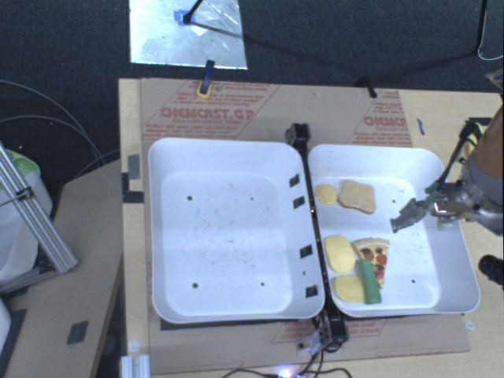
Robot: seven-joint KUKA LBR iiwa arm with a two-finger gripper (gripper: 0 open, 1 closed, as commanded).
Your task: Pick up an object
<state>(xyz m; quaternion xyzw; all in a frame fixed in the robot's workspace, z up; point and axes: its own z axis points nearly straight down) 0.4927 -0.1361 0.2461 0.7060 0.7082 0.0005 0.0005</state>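
Two white bins sat side by side on the bench; the gripper [403, 215] hung over the right bin [449, 290], arm coming in from the right edge. Whether it was open or closed could not be told at this size, and nothing was visibly in its hold. All candidate objects lay to the gripper's left, bunched against the inner wall by the divider: bread slice [357, 196] up and left of the tip, closest; small yellow piece [325, 194] just beyond the bread. Down and left were a yellow oval [340, 253], a pizza slice [373, 254] touching it, a green stick [368, 280] lying across the pizza's lower end and a second yellow lump [348, 288]. The crowding probably left little finger room; the bread looked like the easier target, being apart from the rest. Left bin [224, 231], far left of the gripper, had only specks. Bins rested on printed cardboard [236, 109] over a wooden bench [130, 116]; dark carpet [63, 30] and a shiny metal plate [185, 22] lay beyond.
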